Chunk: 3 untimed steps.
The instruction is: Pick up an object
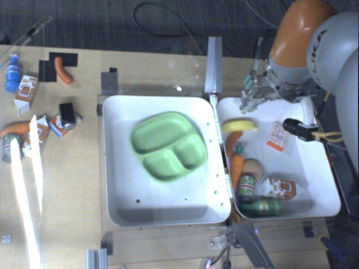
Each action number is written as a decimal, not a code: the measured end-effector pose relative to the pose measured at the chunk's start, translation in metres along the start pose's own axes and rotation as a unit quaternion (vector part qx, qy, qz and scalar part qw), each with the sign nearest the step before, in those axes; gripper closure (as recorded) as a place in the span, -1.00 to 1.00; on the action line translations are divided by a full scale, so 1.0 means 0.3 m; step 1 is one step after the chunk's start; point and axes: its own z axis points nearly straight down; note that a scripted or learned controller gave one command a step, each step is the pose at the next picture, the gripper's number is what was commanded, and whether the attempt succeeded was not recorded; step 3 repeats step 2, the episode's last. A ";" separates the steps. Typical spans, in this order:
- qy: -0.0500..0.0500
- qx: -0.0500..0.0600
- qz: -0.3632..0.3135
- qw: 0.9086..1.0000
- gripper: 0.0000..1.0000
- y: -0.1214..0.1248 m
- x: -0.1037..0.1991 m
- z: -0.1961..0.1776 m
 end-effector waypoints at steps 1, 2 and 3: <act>-0.001 -0.003 -0.189 0.982 1.00 0.066 0.044 -0.149; -0.001 -0.003 -0.189 0.982 -1.00 0.065 0.044 -0.148; -0.001 -0.003 -0.189 0.982 -1.00 0.065 0.044 -0.148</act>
